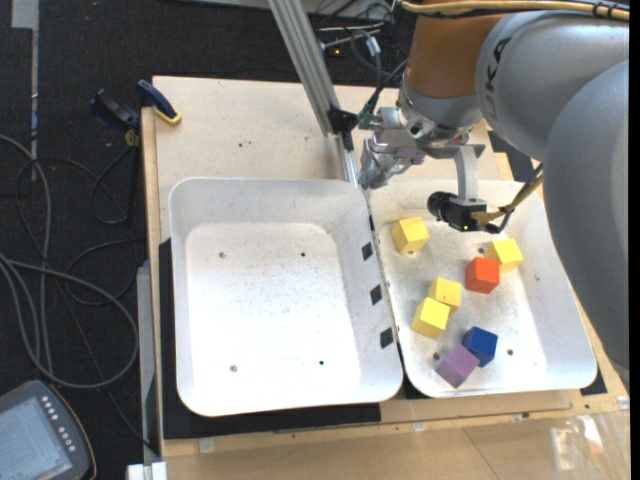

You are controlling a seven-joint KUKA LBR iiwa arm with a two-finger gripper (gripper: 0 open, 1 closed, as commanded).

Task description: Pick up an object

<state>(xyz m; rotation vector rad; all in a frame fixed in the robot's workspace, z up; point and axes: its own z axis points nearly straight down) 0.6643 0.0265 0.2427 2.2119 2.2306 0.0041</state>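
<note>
Handheld pendant (35, 438), wooden bench (250, 118), cables (60, 258)

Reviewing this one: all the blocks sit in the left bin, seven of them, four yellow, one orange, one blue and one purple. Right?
Not quite. The camera view shows the blocks in the right bin, not the left bin. The rest stands: seven blocks, four yellow, one orange block, one blue block and one purple block.

Seven coloured blocks (460, 293) in right bin (560, 353), claw (378, 173) above.
</note>
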